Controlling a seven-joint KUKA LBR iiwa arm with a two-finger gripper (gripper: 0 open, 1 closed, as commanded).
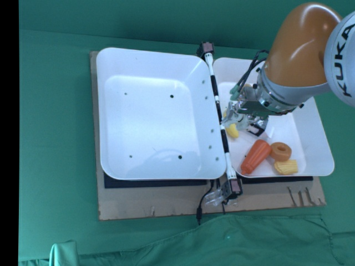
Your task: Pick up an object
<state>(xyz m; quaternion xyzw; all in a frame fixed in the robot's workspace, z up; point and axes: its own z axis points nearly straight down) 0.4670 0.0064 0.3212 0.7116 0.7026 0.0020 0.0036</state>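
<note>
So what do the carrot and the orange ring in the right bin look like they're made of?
Carrot: probably moulded plastic toy food, going by its smooth, evenly orange, slightly glossy skin. Orange ring: looks like matte plastic or foam, with flat colour and soft edges; I can't tell which. Right bin: glossy white plastic, judging by its sheen.

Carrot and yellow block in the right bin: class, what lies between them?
In the camera view, an orange ring lies between the carrot and the yellow block, touching or nearly touching both.

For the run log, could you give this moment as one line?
gripper: low in right bin, fingers unclear | nearest: yellow piece | carrot, orange ring: untouched
</note>
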